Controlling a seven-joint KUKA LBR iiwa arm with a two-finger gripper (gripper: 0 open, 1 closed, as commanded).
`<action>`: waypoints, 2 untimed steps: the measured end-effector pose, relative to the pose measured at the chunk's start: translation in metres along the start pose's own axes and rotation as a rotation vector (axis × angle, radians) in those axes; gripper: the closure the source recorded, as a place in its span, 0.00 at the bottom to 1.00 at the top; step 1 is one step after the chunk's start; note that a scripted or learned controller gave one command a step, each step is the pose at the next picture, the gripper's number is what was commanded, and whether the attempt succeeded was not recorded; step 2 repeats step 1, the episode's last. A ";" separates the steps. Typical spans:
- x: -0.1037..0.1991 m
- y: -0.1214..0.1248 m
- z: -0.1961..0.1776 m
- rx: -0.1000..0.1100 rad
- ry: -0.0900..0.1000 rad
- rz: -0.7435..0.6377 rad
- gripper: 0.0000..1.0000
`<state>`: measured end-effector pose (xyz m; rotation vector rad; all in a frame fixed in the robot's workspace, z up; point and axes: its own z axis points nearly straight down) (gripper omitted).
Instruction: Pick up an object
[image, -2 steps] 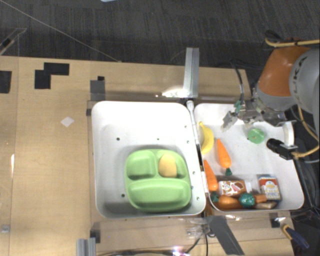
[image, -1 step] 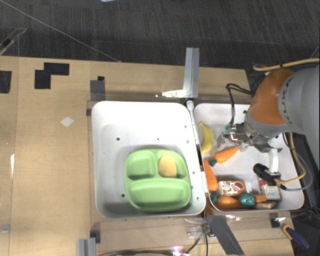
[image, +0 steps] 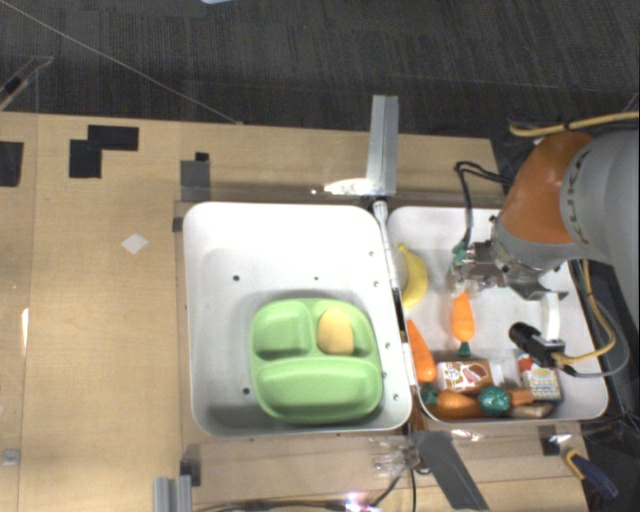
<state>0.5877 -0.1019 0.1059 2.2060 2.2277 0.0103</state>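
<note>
Two white bins, one green tray, one banana, three carrots

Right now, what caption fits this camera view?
Arm reaches over toy food bin; green tray holds a lemon.

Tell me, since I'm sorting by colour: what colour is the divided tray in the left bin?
Light green, in the camera view: the tray.

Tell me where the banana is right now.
The banana lies in the right bin, against its left wall near the back, just above the carrots and left of the gripper.
</note>
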 end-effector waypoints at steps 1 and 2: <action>0.059 0.042 -0.080 0.003 0.000 -0.103 1.00; 0.059 0.042 -0.080 0.003 0.000 -0.103 1.00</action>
